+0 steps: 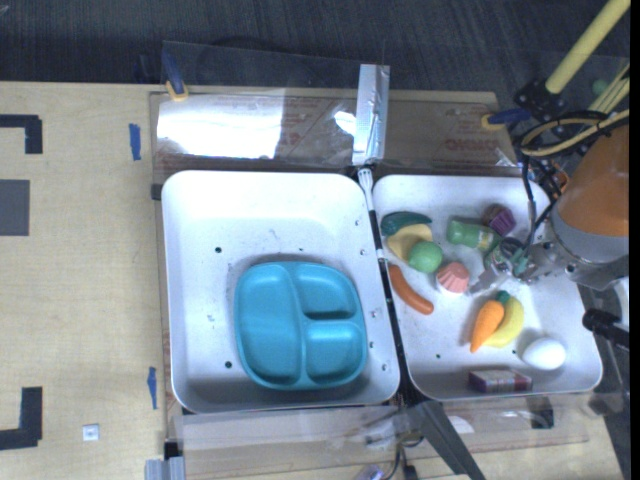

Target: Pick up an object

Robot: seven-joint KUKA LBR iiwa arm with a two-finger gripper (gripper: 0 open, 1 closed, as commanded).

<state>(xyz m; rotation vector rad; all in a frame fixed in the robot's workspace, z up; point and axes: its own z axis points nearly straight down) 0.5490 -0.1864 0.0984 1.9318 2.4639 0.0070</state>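
The right bin [580, 373] holds several toy foods. A green ball [426, 258] rests against a yellow piece [408, 237], with a dark green piece [404, 220] behind them. A pink piece [453, 277] and an orange-red sausage shape [411, 291] lie near the bin's left wall. A green cylinder [464, 233] and purple grapes [499, 218] lie at the back. A carrot [486, 324], a banana [513, 320], a white egg [544, 353] and a small brown box [500, 379] lie toward the front. My gripper [508, 260] hangs low between the green cylinder and the carrot, just right of the pink piece.
The left bin [190, 268] holds a blue divided plate [298, 321]. The grey arm with its orange band [600, 193] reaches in over the right bin's right wall. Cables and a yellow rod [590, 33] stand at the back right. A clear plastic sheet [260, 118] lies behind the bins.
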